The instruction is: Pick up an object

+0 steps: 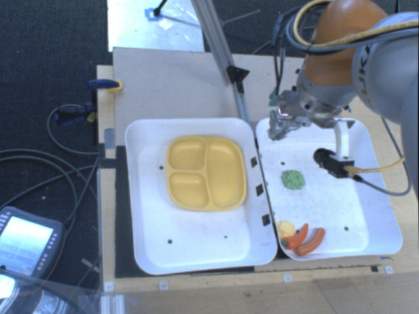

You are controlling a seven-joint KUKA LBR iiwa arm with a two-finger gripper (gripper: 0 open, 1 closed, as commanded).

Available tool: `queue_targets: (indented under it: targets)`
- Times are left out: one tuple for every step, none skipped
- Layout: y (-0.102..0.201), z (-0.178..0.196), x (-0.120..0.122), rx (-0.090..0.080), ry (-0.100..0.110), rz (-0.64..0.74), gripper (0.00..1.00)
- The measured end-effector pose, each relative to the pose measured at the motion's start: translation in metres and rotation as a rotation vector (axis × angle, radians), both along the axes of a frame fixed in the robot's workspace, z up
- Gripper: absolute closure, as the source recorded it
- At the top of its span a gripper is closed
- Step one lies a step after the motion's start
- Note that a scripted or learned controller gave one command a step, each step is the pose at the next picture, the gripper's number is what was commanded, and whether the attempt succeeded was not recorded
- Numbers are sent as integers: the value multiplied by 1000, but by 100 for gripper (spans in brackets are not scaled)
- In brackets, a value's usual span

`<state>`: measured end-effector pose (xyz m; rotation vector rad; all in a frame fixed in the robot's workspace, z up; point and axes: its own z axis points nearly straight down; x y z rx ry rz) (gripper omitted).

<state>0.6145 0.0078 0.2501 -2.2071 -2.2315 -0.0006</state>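
A small green bumpy piece (292,179) lies in the middle of the right bin (366,208). At that bin's near left corner sit a little yellow piece (285,228) and two orange-red sausage shapes (308,239), close together. My gripper (277,128) hangs over the far left corner of the right bin, up and to the left of the green piece and well apart from it. Nothing is visibly held in it.
The left bin (147,227) holds a yellow divided plate (206,173). A black fitting with a yellow cable (332,163) hangs from the arm just right of the green piece. A slanted metal pole (219,41) rises behind the bins.
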Motion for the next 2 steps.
queue_targets:
  targets:
    - [39, -5, -26, 0, 0, -2, 100]
    - [83, -11, -36, 0, -1, -1, 100]
